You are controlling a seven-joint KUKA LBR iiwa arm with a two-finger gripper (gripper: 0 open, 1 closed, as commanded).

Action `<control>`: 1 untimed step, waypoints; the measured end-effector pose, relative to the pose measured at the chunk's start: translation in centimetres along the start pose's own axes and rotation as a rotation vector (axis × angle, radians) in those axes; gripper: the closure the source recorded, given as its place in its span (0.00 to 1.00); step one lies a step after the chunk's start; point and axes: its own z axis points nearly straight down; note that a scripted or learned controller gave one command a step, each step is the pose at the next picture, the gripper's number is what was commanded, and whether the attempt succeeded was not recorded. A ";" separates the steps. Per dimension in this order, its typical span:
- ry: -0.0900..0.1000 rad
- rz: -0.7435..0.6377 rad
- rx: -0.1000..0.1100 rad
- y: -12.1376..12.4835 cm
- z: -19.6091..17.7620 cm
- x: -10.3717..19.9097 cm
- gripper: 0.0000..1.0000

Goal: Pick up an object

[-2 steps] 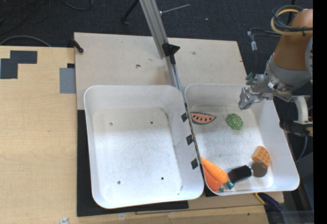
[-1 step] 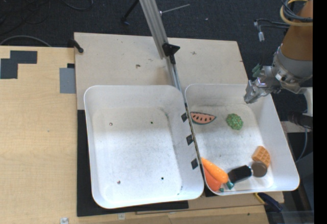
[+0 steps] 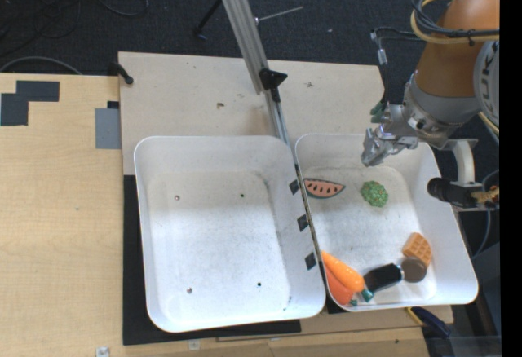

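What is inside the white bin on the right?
The right bin holds a watermelon slice, a green broccoli-like piece, a carrot, a waffle and a black tool. Anything beneath these is covered.

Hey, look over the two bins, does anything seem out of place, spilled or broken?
Nothing looks spilled or broken. The one oddity: the orange carrot lies jammed against the right bin near the divider, up its near-left wall, with the black object touching it. The watermelon slice and green piece lie flat.

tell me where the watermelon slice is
The watermelon slice lies in the right bin, near its left wall, left of the green broccoli piece.
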 end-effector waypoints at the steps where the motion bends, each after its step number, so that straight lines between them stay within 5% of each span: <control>1: 0.000 0.000 0.001 -0.2 -0.6 5.4 1.00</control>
